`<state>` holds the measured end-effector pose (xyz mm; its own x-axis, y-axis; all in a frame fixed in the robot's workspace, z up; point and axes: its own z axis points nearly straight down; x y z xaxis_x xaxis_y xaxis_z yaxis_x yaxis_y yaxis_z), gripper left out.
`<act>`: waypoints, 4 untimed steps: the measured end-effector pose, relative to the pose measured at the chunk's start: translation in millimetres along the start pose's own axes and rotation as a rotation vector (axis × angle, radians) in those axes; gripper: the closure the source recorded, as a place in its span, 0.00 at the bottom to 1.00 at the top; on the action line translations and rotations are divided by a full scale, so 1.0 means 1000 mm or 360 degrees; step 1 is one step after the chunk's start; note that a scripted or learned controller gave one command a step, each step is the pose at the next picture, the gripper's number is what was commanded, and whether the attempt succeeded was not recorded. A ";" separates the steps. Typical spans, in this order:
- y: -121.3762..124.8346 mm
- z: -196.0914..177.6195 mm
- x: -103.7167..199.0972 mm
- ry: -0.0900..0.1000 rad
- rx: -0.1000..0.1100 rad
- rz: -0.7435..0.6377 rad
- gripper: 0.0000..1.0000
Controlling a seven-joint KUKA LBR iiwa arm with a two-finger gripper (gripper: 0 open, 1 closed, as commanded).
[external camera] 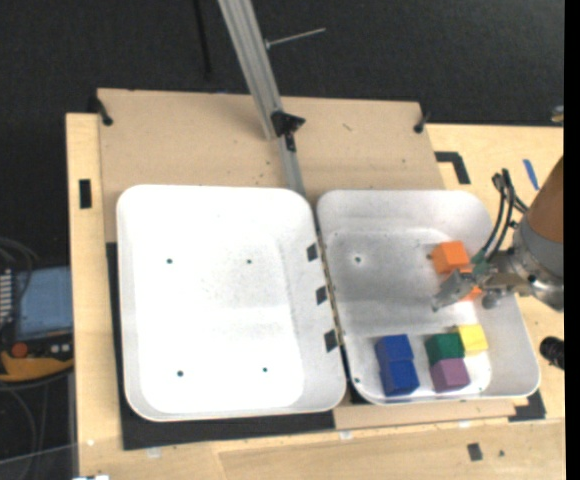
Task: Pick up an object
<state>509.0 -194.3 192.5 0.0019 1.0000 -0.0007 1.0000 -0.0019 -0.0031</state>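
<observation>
Orange block (451,257) is sitting at 2 o'clock in the right bin (390,213), just beside the gripper (462,290), seemingly the pick target; claw state: cannot tell.

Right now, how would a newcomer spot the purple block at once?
Look in the right-hand white bin, at the cluster along its near edge. The purple block sits just below the green block and right of the blue block; it is the only purple piece.
</observation>
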 end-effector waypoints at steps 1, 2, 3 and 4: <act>-0.007 0.044 0.000 0.0000 0.0000 0.0000 0.00; -0.006 0.095 -0.002 -0.0004 -0.0009 0.0001 0.00; -0.004 0.082 -0.003 -0.0004 -0.0019 0.0014 1.00; -0.001 0.029 0.006 -0.0003 -0.0017 -0.0009 1.00</act>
<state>507.6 -188.3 163.6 -0.0039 1.0000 -0.0025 1.0000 0.0039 0.0073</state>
